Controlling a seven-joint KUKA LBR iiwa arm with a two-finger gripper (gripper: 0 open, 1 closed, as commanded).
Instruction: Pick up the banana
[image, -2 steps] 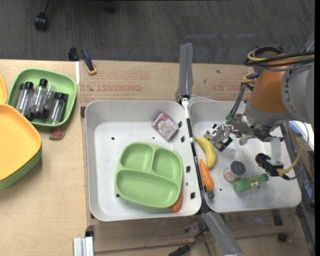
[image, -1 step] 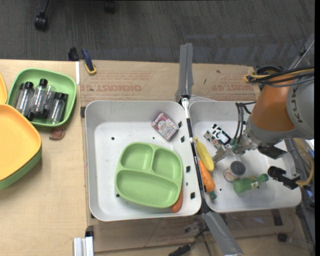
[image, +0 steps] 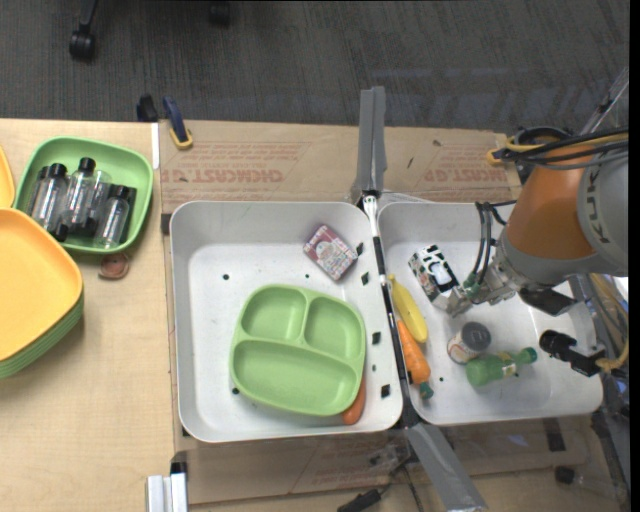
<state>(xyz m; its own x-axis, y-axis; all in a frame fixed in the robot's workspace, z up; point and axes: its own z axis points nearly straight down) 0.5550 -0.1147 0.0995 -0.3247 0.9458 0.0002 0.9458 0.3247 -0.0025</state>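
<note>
Banana (image: 409, 311) lies in the right bin (image: 520, 400), along its left wall, tilted with the upper end toward the divider; a carrot (image: 413, 355) lies just below it, touching or nearly touching its lower end. Right of the banana sits a small black-and-white carton (image: 433, 270), and the gripper (image: 480, 293) hangs just beyond that, low over the middle of the bin, near but apart from the banana. Whether the jaws are open or closed I cannot tell (the wrist hides them). Judging from this, the task is at the approach step, nothing lifted yet; the next move calls for shifting left past the carton and coming down across the banana's narrow width, clear of wall and carrot. Counted in this bin: one banana, one carrot, one carton, one grey cap (image: 475, 336), one green bottle (image: 497, 367). The left bin (image: 200, 330) holds one green tray (image: 299, 349) and one pink packet (image: 331, 250).
</note>
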